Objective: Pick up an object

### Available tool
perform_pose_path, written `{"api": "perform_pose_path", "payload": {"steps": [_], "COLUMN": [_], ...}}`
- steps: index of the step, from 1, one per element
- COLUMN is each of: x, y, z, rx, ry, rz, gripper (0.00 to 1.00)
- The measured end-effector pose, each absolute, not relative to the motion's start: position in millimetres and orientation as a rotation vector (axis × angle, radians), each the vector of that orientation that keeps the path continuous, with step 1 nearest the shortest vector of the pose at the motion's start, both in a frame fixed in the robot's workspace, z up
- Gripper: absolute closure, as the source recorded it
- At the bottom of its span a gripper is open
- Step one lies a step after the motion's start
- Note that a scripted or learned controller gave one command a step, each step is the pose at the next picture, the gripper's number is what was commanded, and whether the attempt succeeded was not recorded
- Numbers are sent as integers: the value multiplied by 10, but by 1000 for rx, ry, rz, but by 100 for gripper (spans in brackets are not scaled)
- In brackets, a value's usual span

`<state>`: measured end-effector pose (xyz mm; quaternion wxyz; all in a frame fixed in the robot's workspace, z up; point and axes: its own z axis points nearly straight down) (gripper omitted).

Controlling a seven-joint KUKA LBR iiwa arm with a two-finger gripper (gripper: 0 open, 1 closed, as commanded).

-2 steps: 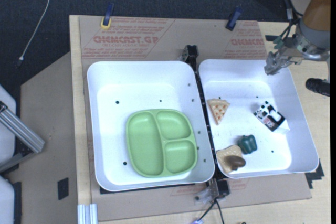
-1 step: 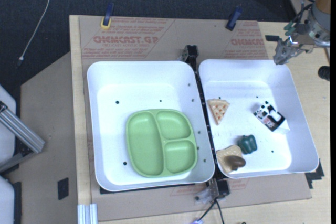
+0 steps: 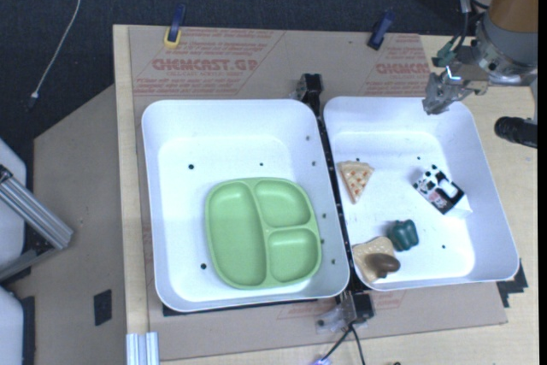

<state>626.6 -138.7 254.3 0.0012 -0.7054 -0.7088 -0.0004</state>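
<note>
Two white bins: left bin (image 3: 162, 184) holds one green plate (image 3: 261, 231); right bin (image 3: 487, 184) holds four objects, toast slice (image 3: 355, 179) nearest the plate. Gripper (image 3: 438, 98) above right bin's far rim, grip state indiscernible

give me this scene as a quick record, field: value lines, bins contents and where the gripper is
left bin: green divided plate
right bin: pizza slice toy, black-and-white toy, dark green toy, tan and brown toy
gripper: over the right bin's far right corner, apart from all four toys
held object: none visible
arm: enters from the upper right
</note>
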Motion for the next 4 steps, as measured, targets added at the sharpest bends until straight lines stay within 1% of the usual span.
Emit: {"api": "perform_pose_path", "payload": {"steps": [1,2,3,4], "x": [6011,5877,5703,5545], "y": [-855,-317,232,726], "z": [2571,2592,2419,2446], "rx": [-2214,-2214,-2212,-2212], "ry": [-2224,-2224,-2224,-2225], "rz": [1,1,2,1], "gripper": [100,100,100,100]}}
